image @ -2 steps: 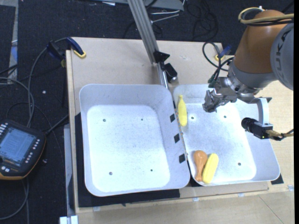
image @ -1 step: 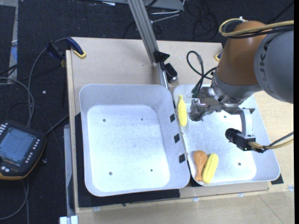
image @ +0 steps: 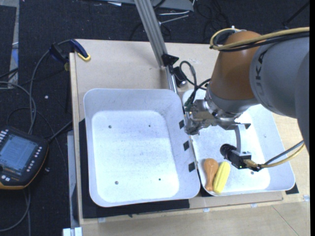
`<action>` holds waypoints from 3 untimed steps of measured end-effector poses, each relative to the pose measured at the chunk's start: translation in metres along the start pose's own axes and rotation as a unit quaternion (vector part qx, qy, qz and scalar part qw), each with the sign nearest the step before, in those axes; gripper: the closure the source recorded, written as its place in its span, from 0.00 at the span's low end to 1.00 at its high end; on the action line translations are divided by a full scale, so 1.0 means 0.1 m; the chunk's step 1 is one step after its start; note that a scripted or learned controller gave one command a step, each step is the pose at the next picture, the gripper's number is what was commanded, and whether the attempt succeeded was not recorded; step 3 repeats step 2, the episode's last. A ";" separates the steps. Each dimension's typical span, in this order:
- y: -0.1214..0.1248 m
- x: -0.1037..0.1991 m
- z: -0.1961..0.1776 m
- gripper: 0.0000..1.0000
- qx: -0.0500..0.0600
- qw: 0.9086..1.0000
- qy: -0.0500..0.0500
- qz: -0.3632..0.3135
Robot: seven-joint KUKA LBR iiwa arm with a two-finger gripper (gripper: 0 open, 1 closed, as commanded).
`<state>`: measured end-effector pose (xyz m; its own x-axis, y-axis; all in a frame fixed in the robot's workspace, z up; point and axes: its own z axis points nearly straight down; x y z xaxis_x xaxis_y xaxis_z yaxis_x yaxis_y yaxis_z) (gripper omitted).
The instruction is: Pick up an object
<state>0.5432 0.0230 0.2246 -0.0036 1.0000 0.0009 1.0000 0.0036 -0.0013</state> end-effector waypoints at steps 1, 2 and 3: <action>-0.22 0.45 -0.15 1.00 -0.001 1.000 0.000 -0.001; -0.22 0.43 -0.15 0.00 0.000 1.000 0.000 0.002; -0.22 0.43 -0.15 0.00 0.000 1.000 0.000 0.002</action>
